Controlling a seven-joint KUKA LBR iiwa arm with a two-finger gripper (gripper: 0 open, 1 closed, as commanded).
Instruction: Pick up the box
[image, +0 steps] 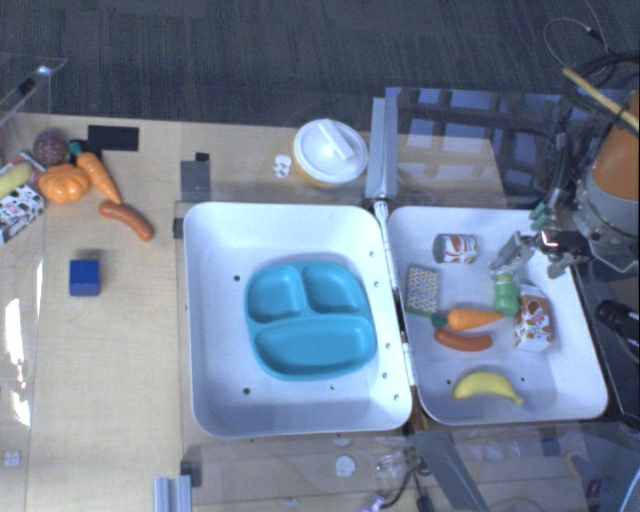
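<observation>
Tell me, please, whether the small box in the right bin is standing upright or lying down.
Lying down: the box rests flat on the right bin floor, printed face up.

Light wood bench (110, 380); dark ribbed floor (250, 50) behind.

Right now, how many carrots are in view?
2. One carrot lies in the right bin, between the green bottle and the sausage. The other carrot lies on the bench far left, beside the small pumpkin.

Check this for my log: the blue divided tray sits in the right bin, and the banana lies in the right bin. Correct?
Partly. The camera view shows the blue divided tray in the left bin, not the right bin. The banana does lie in the right bin.
</observation>
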